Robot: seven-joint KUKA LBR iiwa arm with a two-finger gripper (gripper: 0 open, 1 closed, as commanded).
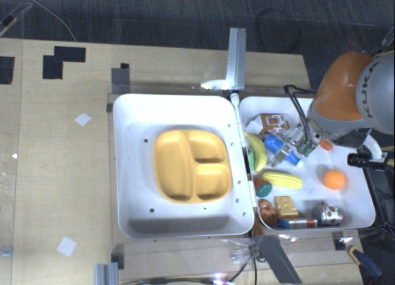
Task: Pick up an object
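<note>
We look down on a wooden bench (55, 173) with two shallow white bins side by side. The left bin (133, 154) holds a yellow divided tray (191, 165) near its middle. The right bin (361, 206) holds the small things the task could draw from, crowded together so that any one is hard to reach alone.

The grey arm (364, 95) with its orange band enters from three o'clock and slants down into the right bin. Its gripper (295, 145) sits at about ten o'clock within that bin, over a blue object (278, 148); we cannot tell whether it is apart, together or clamped on anything.

Around it, a banana (255, 150) lies along the bin's nine o'clock wall. A corn cob (284, 180) lies just below the blue object. An orange ball (334, 179) rests apart at three o'clock. A small can (329, 214) lies toward five o'clock. We judge that the blue object is the likely target, since the gripper is closest to it.
</note>
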